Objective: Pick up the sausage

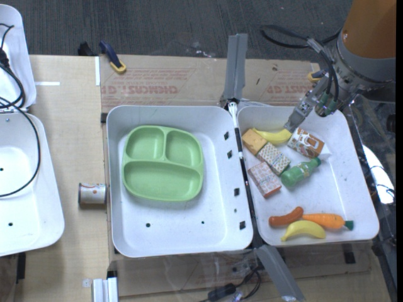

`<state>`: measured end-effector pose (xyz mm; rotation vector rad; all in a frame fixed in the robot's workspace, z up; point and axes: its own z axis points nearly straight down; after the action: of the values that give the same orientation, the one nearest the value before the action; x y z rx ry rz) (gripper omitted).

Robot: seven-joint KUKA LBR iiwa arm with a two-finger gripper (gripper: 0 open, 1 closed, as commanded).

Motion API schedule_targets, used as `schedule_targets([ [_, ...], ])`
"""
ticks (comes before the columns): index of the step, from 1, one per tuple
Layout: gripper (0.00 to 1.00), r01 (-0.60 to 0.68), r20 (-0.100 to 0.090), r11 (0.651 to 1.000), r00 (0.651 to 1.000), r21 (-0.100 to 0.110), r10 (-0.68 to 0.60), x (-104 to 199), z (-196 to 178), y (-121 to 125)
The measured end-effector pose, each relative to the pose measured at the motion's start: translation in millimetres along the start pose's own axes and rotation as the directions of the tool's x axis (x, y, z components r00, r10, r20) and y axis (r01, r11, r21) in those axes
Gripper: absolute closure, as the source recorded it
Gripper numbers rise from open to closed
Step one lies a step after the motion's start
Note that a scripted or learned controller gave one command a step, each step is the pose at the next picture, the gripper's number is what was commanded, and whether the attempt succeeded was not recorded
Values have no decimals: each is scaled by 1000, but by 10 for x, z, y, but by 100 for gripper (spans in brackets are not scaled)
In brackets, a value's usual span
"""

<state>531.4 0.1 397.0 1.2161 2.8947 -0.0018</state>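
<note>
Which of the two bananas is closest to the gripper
The banana at the right bin's far end, just below the gripper. The other banana lies at the near edge, beside the carrot.

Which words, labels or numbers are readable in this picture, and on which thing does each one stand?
"CHEMCOZT" style red print, upside down and only partly legible, on the cardboard sheet behind the left bin.
A second red print on the same cardboard behind the right bin: too blurred to read.
Carton, patterned boxes, green bottle: printing too small to read.
</note>
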Motion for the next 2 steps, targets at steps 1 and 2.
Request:
schedule_targets([
  [1,0,0,-1,1000,1000,0,0,1,2,0],
  [2,0,74,-1,997,997,1,-74,600,51,28],
])
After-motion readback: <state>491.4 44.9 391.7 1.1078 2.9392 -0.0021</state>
